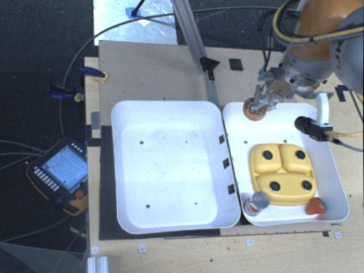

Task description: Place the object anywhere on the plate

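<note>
From above, the arm (327,21) comes in from the right and bends down over the far left corner of the right bin (242,147). The gripper (263,102) points down there. It is in view, but I cannot tell whether it is apart, together or clamped on anything.

A small round brown disc (254,111) sits right at the gripper's tip, touching it or just below it, on the bin's far left rim. It cannot be made out whether the disc is gripped or merely lies there.

The yellow plate (282,174) lies flat in the near half of the same bin, well apart from the disc. It has four shallow hollows with dark spots in them.

A small grey-topped piece (259,201) stands just beside the plate's near left corner. A red piece (314,207) lies against the plate's near right corner, close to the bin's wall.

The left bin (170,164) lies beside the right one, and their rims meet along the middle. Both rest on the tan surface (153,73).
</note>
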You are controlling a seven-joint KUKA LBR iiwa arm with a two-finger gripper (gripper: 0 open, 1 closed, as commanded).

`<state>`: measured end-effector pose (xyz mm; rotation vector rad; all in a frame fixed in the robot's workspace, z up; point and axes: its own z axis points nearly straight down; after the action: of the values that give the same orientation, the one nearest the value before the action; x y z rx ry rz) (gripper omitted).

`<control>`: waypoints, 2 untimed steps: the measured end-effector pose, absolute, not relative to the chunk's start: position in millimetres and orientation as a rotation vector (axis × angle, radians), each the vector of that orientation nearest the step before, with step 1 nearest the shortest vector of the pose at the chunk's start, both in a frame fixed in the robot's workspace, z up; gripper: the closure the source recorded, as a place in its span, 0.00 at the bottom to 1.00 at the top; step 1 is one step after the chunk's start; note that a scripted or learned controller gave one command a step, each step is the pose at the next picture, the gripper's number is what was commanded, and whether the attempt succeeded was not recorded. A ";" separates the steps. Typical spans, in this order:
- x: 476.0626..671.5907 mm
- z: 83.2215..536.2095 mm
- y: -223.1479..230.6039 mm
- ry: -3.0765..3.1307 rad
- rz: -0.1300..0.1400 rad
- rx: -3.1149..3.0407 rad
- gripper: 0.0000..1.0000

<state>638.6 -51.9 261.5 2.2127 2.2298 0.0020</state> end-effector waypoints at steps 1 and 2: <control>618.3 263.3 4.5 2.234 0.002 2.211 1.00; 598.2 255.2 64.5 2.234 0.000 2.212 1.00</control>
<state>598.2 64.5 255.2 2.2117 2.2340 0.0002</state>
